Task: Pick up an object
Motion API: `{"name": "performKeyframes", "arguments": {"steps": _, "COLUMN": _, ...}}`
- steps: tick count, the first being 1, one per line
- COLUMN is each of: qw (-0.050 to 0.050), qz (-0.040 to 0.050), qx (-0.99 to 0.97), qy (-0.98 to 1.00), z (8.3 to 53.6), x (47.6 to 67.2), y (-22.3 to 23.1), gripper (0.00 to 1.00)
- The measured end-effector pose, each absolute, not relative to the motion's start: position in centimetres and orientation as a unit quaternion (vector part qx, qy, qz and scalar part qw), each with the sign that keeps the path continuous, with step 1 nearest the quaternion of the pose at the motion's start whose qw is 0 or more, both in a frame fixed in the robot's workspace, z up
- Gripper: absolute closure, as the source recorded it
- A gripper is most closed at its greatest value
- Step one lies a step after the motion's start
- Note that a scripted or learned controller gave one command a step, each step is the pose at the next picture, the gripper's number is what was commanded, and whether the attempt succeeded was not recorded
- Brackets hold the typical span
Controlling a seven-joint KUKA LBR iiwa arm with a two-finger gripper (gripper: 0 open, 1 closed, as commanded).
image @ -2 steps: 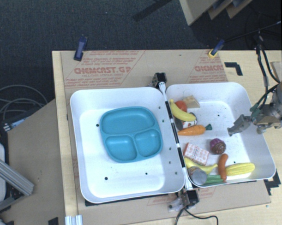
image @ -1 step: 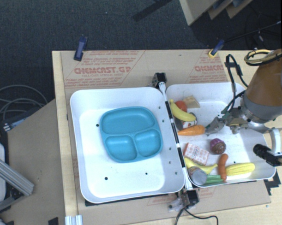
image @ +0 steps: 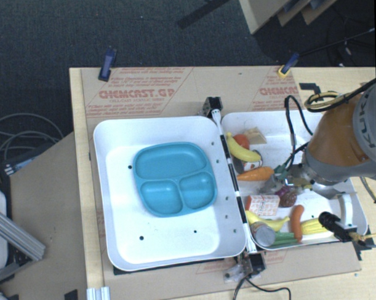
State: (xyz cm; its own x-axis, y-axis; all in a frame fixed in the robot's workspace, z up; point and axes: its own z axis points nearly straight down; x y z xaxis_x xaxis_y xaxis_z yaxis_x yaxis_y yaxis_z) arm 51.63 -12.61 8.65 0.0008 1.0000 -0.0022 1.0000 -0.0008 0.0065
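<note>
Wooden bench; gripper low in right white plastic bin, three o'clock, over dark purple rounded toy, grip state impossible to tell. Risk: crowding orange carrot deflecting it.

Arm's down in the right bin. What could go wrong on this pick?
The right bin is crowded: the carrot, banana, sausage and can lie close together, so the fingers may nudge or grab two items. The gripper sits over a dark item I can't identify; the grasp may slip.

A robotics lab; clamped bench, loose cables, dark carpet.
</note>
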Motion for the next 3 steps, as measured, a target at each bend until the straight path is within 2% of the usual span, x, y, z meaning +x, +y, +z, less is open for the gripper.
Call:
{"name": "performKeyframes", "arguments": {"steps": 1, "qw": 0.000, "qz": 0.0003, "qx": 0.707, "qy": 0.707, "z": 8.5, "x": 55.2, "y": -11.6, "gripper": 0.00}}
{"name": "performKeyframes", "arguments": {"steps": 2, "qw": 0.000, "qz": -0.0003, "qx": 0.707, "qy": 0.707, "z": 8.4, "x": 50.0, "y": -11.4, "gripper": 0.00}}
{"name": "performKeyframes", "arguments": {"steps": 3, "qw": 0.001, "qz": 0.0004, "qx": 0.707, "qy": 0.707, "z": 8.4, "x": 50.5, "y": -10.6, "gripper": 0.00}}
